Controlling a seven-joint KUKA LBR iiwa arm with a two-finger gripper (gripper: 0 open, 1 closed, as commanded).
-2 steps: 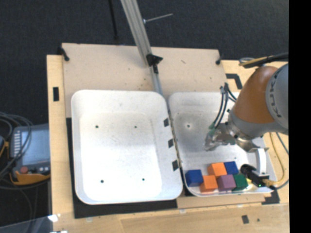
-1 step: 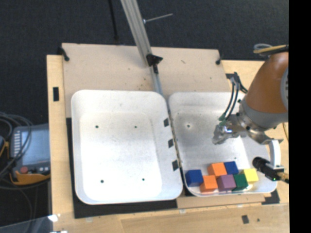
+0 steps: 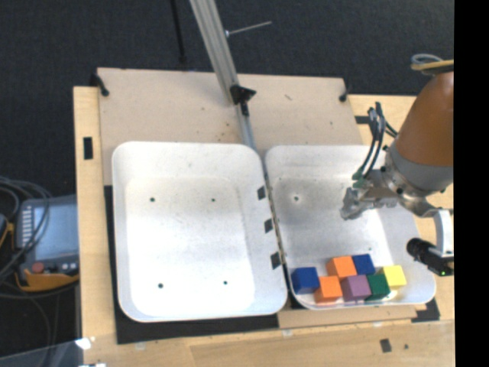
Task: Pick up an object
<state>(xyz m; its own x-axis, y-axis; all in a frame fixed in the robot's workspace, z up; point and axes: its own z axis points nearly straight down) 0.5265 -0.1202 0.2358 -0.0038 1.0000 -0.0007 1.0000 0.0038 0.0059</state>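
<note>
Here, coloured blocks [image 3: 353,277] clustered, right bin [image 3: 306,167] near edge

No text, label or number is legible anywhere.

I have one camera, fixed above the counter [image 3: 229,82] and looking down at a slant, so the far edge sits toward the top of my frame. It stands far enough back to take in both white bins whole: the left bin [image 3: 130,167] and the right bin [image 3: 306,159]. The arm [image 3: 432,128] enters from my right. Its lens seems tilted slightly, though I can't judge the angle well.
</note>
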